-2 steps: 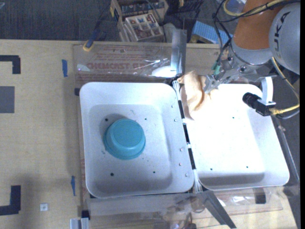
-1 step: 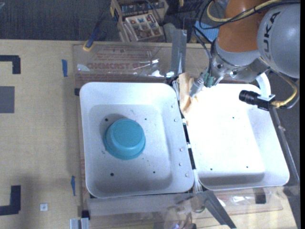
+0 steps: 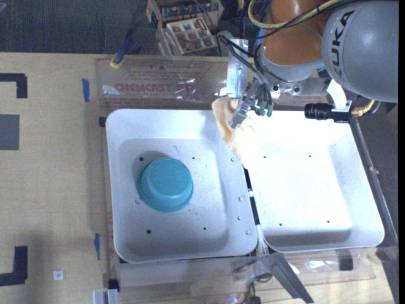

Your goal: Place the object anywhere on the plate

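Observation:
A teal round plate (image 3: 166, 183) lies in the left bin (image 3: 120, 138), left of that bin's middle. The object is a pale yellow, soft-looking thing (image 3: 223, 120). It sits at the far end of the divide between the two bins, and its outline is blurred. My gripper (image 3: 239, 116) reaches down from the upper right, its tip right on the object's upper right part. I cannot tell whether the object is held or merely touched. The plate is well apart from both, down and to the left.
The right bin (image 3: 316, 189) lies under the arm (image 3: 354, 37), whose grey and orange body covers the far right corner. Cables hang by the wrist. A clear plastic sheet (image 3: 164, 81) lies behind the left bin. Boxes (image 3: 186, 24) stand further back.

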Controlling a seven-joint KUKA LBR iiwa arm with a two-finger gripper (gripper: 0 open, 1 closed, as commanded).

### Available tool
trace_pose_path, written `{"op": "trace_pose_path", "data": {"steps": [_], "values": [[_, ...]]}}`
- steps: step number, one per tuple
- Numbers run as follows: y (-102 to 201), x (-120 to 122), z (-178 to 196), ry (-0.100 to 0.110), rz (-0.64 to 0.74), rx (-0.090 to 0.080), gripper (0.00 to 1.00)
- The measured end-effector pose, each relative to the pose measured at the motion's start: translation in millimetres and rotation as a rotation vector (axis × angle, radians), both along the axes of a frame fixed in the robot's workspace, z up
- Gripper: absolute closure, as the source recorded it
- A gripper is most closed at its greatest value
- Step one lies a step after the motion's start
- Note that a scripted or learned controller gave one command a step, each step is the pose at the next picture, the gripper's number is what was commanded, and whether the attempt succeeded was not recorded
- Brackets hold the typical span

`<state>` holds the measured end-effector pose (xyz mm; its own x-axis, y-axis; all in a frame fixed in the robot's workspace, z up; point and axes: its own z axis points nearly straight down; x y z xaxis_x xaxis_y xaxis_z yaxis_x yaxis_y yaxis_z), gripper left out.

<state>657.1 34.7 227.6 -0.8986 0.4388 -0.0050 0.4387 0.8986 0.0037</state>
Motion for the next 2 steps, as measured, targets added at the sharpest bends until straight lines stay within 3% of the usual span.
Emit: {"op": "trace_pose_path", "data": {"steps": [1, 2], "values": [[48.8, -9.0, -1.7, 0.004, 0.397, -0.001, 1.00], [48.7, -8.8, -1.2, 0.002, 0.397, -0.001, 0.00]]}}
